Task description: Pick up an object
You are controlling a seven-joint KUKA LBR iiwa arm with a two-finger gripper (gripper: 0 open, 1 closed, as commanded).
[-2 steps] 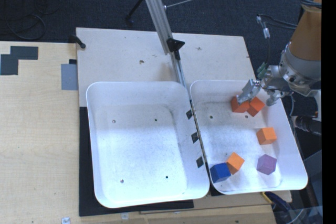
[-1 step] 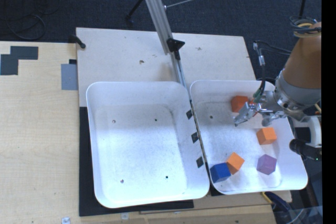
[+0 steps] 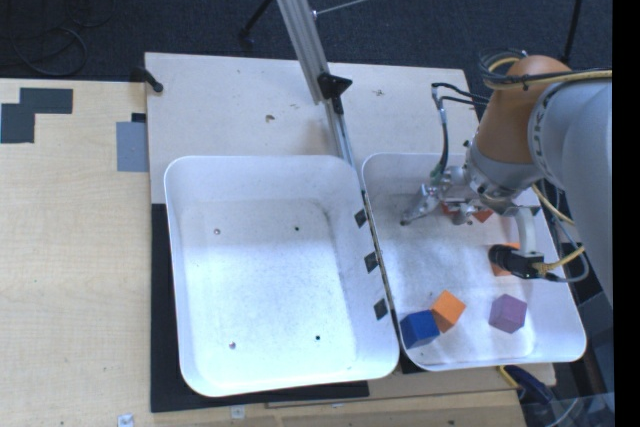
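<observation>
Camera view looks down on two white bins, and all the action is in the right bin. The gripper is seen low over the upper part of that bin, under the orange band of the arm; whether it is open or closed can't be made out, since the metal bits blur together, so nothing can be said to be held. Three small cubes are spotted along the near wall: a blue cube by the divider side, an orange cube just beside it, maybe touching at a corner, and a purple cube well apart to the right. Another orange scrap is half hidden by cabling near the right wall, and what it is can't be called. The cubes are probably light, stiff foam or plastic, not fragile, maybe a bit slick on the flat faces. The purple one is judged the easiest pick: clear space all round, so two opposite flat faces can be squeezed square-on. The blue/orange pair is crowded and one would likely get nudged. All three lie toward the near edge from the gripper, well apart from it, so a move across the bin plus a descent would be needed.
</observation>
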